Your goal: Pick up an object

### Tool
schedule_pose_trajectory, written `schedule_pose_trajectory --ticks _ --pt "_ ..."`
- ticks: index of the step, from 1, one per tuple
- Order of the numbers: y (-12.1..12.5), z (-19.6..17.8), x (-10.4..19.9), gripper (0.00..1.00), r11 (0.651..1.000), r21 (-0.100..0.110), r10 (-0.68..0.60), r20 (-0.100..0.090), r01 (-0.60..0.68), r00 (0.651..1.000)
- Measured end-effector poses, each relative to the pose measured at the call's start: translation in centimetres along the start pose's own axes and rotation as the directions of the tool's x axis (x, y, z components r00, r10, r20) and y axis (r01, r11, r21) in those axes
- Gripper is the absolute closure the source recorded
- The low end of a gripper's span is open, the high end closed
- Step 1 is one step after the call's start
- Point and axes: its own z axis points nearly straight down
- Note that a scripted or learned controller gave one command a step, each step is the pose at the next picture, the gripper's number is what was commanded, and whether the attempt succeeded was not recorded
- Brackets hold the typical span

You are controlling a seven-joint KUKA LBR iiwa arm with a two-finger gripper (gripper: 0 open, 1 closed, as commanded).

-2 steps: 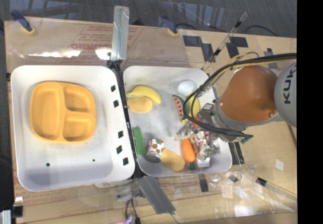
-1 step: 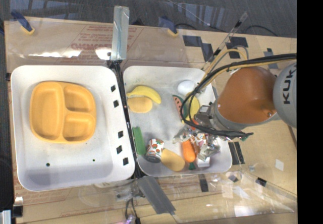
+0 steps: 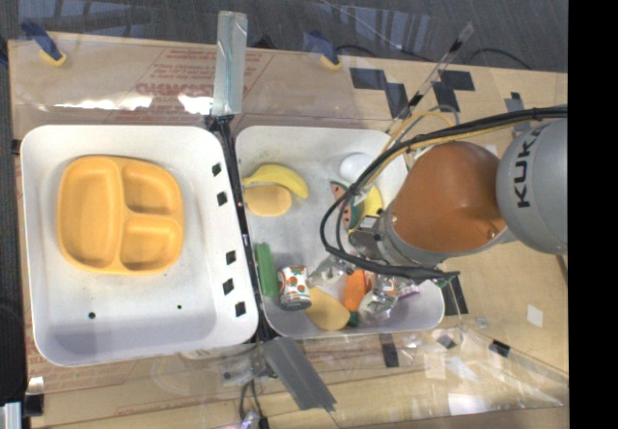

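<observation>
**Arm low over the right bin's clutter**

The end effector (image 3: 372, 282) sits among items in the right bin (image 3: 299, 142); its grip I cannot tell. Beside it: one carrot (image 3: 354, 290), one can (image 3: 294, 287), one banana (image 3: 280, 176). The left bin (image 3: 39, 253) holds one yellow tray (image 3: 120, 214).

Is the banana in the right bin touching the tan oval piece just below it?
Touching. In the camera view, the banana lies directly against the top edge of the tan oval piece, with no white bin floor visible between them.
</observation>
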Motion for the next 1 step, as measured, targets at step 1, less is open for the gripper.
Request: schedule_pose_trajectory --ticks 1 --pt "-0.02 -1.04 -0.34 1.00 1.000 0.002 -0.008 0.002 0.008 1.000"
